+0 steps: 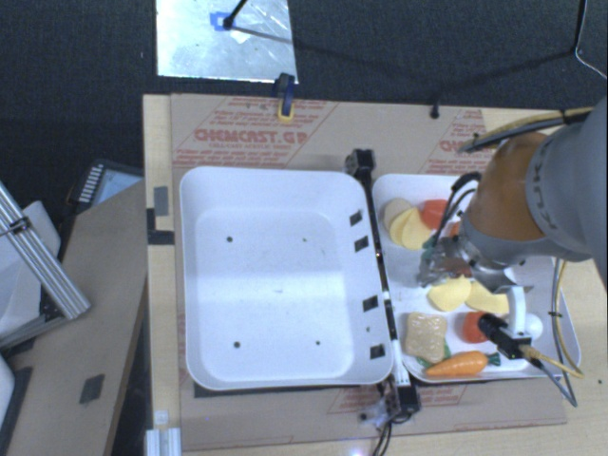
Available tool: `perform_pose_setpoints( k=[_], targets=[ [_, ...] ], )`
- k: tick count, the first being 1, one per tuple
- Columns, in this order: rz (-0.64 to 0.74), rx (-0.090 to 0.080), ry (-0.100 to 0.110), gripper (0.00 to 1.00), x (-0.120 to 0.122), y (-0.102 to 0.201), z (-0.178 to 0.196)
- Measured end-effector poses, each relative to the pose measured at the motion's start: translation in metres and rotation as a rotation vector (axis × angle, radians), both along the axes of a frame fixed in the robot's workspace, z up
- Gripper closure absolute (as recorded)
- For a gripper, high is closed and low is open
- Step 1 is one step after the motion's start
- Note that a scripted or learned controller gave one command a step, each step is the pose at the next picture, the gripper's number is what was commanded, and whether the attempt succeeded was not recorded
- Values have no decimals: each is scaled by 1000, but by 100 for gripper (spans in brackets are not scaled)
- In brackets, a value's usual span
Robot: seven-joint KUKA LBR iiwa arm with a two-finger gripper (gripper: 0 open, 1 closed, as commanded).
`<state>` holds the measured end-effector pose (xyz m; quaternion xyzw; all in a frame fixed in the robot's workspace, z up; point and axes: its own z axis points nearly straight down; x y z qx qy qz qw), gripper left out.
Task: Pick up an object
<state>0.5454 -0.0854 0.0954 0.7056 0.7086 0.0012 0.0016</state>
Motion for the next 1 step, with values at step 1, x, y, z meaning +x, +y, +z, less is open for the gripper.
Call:
perform_pose_setpoints(
  k=[1],
  targets=[
    [1, -1, -3, 100, 29, 1, 51]
  ],
)
